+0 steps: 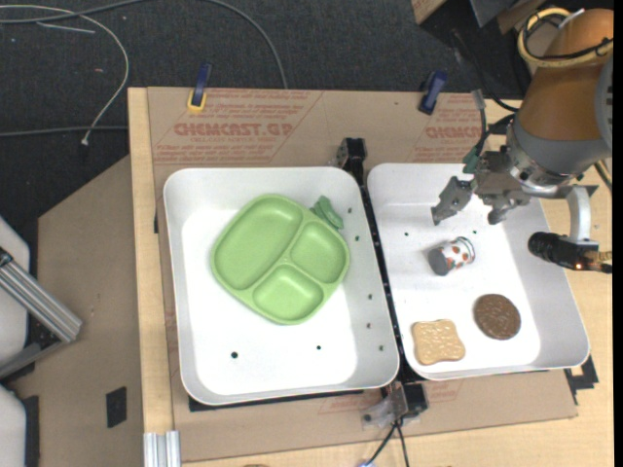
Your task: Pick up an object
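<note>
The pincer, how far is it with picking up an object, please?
Nothing is lifted yet. The pincer hangs open above the right bin, just over the small can, with nothing between its fingers. The can, the brown disc and the cracker all lie in the bin. Lowering, closing and lifting are left.

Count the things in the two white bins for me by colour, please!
Green: 2, the divided plate and a small green piece at its edge
Brown: 1, the round cookie
Tan: 1, the square cracker
White, grey and orange: 1, the small toy
Total: 5
</note>
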`<action>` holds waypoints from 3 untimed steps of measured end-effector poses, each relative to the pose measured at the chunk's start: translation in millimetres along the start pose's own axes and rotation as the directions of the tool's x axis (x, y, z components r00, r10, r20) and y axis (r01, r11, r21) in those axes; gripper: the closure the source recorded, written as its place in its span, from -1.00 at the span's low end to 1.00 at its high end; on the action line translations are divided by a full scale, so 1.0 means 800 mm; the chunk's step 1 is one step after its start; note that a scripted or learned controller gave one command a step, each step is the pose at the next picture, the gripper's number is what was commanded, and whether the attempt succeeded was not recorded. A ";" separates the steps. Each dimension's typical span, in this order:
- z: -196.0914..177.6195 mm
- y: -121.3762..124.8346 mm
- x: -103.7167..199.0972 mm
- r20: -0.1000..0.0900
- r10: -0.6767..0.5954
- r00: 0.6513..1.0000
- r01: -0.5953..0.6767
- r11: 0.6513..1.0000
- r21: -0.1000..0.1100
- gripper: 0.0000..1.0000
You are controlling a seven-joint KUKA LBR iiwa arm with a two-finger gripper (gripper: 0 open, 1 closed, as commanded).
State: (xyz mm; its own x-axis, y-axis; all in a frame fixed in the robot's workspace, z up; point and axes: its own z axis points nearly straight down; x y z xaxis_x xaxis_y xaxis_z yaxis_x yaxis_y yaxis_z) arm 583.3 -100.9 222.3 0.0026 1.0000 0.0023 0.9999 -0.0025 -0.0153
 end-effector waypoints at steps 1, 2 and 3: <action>-0.009 0.003 0.000 0.002 -0.003 1.000 0.003 1.000 -0.014 -1.00; 0.044 0.004 0.003 0.000 -0.002 1.000 0.002 1.000 -0.009 -1.00; 0.117 0.008 0.000 0.001 -0.002 1.000 0.002 1.000 -0.014 -1.00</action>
State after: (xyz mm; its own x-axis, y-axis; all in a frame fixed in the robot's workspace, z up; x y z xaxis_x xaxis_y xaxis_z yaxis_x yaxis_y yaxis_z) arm 588.6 -100.3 128.6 0.0002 1.0000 0.0010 1.0000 -0.0002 -0.0010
